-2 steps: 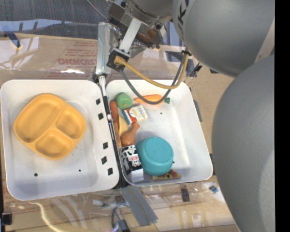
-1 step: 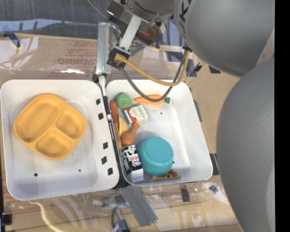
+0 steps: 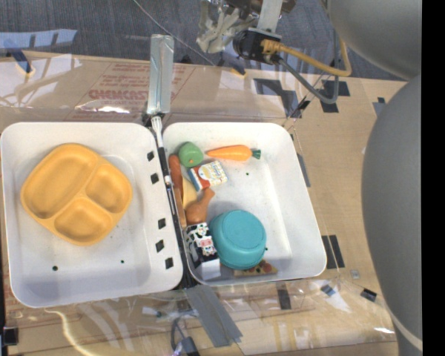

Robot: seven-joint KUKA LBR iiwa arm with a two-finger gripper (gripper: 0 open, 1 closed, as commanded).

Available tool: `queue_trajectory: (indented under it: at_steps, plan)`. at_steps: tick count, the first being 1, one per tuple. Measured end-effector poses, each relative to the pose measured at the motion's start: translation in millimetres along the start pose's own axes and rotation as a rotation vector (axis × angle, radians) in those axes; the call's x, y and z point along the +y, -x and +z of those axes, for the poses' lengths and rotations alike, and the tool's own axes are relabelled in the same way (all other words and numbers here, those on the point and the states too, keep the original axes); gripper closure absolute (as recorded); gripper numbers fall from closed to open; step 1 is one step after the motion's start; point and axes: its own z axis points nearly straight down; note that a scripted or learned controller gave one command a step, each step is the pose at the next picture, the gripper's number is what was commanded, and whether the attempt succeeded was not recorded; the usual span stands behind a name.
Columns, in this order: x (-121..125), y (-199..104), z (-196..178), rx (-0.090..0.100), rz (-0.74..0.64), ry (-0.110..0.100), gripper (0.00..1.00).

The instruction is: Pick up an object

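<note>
Seen from above at a slant: two shallow white bins side by side on the bench, the left bin (image 3: 30, 273) and the right bin (image 3: 300, 221), touching along their inner rims. Held in the left bin, toward its far left part, a yellow divided plate (image 3: 74, 191) with three compartments, lying flat. Crowded into the left half of the right bin, a cluster of small things: a green round piece (image 3: 190, 154) at the far end, an orange carrot (image 3: 230, 153) just right of it and lying crosswise, a small printed packet (image 3: 212, 173) just near of the carrot, a reddish sausage shape (image 3: 176, 172) along the inner wall, a brown drumstick-like piece (image 3: 198, 205) nearer still. Set at the near end of that bin, a teal bowl (image 3: 239, 239), upside down or lidded, touching a black-and-white carton (image 3: 201, 243) on its left. Raised well beyond the far edge of the bins, above the bench's far side, the gripper (image 3: 221, 30), pale and partly blurred, with nothing seen between its fingers. Could not tell whether open or closed. Filling the right side, the grey bulk of the arm (image 3: 393, 199).
</note>
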Motion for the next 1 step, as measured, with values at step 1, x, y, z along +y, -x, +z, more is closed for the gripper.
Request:
queue_trajectory:
  at_steps: [1]
  plan:
    - [-0.8,-1.8,0.9,-0.001,-0.003,-0.002,0.0]
